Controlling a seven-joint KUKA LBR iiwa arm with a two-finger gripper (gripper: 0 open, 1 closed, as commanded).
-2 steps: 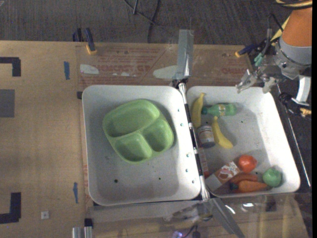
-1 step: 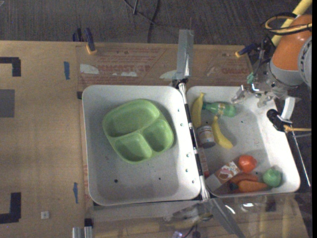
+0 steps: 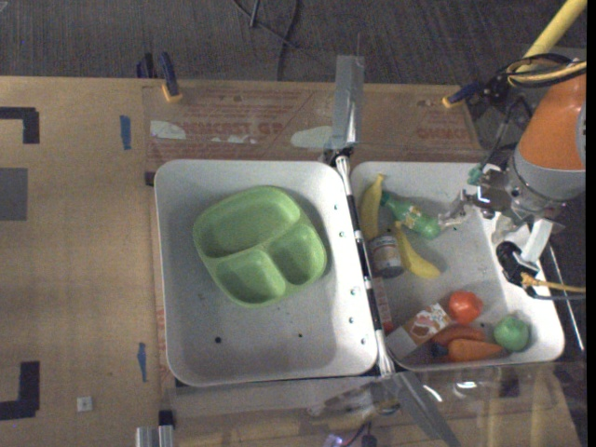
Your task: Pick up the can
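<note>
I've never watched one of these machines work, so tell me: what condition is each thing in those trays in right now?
can: lying in right bin, by left wall, not held
green bottle: lying on its side
two bananas: lying flat, unpeeled
green plate: upright in left bin
gripper: above right bin, near bottle

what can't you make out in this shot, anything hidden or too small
- Can, camera view: label print too small and blurred to read.
- End effector, camera view: too small and blurred to tell how it is set.
- Carton, camera view: print too small; a carrot hides its lower end.
- Arm, camera view: cut off by the right edge.
</note>
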